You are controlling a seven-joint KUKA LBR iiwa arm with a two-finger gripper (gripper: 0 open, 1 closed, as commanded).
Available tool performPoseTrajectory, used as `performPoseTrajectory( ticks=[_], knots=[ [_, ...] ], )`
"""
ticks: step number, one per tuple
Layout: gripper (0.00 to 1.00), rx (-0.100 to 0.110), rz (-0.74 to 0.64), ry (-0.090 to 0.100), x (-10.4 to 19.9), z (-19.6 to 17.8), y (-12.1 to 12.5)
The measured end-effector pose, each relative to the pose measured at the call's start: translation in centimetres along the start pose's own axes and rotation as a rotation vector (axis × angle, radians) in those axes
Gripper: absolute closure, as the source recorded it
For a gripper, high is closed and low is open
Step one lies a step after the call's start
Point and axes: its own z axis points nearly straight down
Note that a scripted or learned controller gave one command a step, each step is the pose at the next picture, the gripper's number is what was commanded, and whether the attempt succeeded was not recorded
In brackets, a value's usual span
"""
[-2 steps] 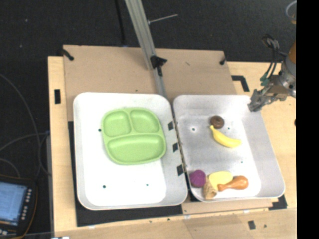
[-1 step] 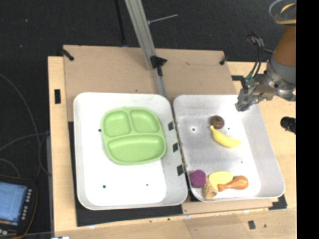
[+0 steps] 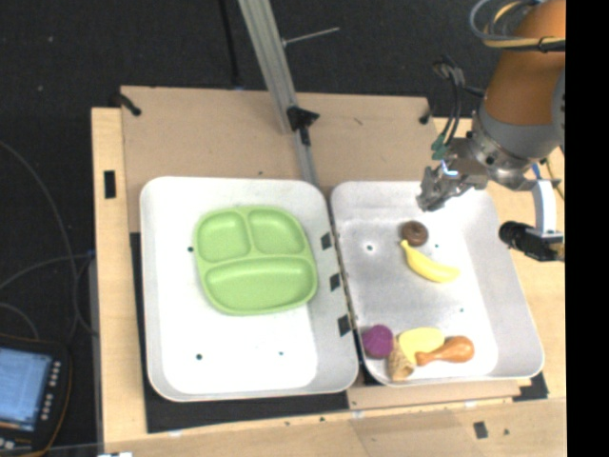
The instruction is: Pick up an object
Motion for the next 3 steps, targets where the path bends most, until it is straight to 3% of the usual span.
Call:
performPoseTrajectory(
  ticks=[2,3],
  knots=[
    [1.00,0.002,0.000,0.000,11.4,0.8,-1.9],
    [1.00,0.001,-0.001,0.000,16.8,1.2,-1.6]
  ],
)
